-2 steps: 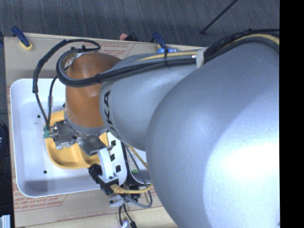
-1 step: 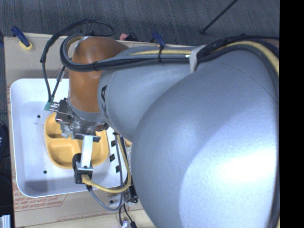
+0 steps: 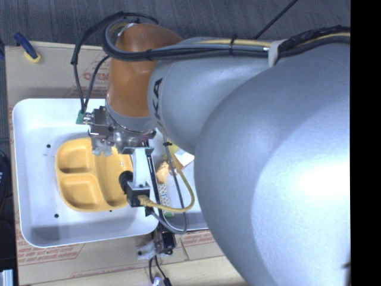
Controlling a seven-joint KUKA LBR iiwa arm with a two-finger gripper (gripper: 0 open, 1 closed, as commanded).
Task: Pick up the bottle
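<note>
One sliver of what we take for the bottle [image 3: 162, 174] shows at the right side of the left bin [image 3: 24, 159]: a pale strip with a printed label. The rest is hidden under the arm [image 3: 268, 159], so we cannot tell for sure what it is or how it lies. A white and yellow scrap shows just beyond it, on the far side, against the arm.

Just left of that strip, the gripper [image 3: 112, 139] hangs over the far right part of a yellow divided tray [image 3: 77, 171]. We cannot tell whether the gripper is open or closed, and we see nothing held in it. The tray lies flat in the middle of the left bin, with bare white floor on its left and near sides.

The arm's orange band [image 3: 134, 70] stands above the bin's far rim, and the grey body covers the right of the scene. Brown cardboard [image 3: 59, 55] lies under the bin, and a small blue and yellow thing [image 3: 25, 46] rests at its far left corner.
</note>
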